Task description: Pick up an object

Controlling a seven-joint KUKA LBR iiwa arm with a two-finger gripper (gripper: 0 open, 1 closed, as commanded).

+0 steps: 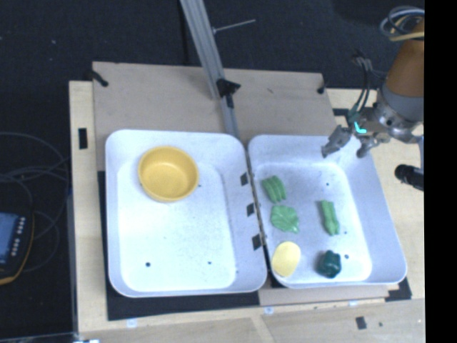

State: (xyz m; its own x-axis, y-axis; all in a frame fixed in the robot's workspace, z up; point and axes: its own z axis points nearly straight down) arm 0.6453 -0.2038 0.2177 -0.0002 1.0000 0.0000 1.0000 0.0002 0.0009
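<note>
The right bin [357, 184] holds several small objects: a green ridged piece [273, 189], a light green leafy piece [285, 218], a slim green piece [329, 217], a yellow round object [286, 258] and a dark green pepper-like object [329, 264]. My gripper [350, 143] hangs over the far right corner of that bin, fingers spread open with nothing between them. It is well clear of all the objects, which lie nearer the front.
The left bin [178, 263] holds a yellow bowl [168, 173] at its far left. A grey metal post [203, 38] rises from behind the seam between the bins. The arm's orange band [408, 70] is at the right edge.
</note>
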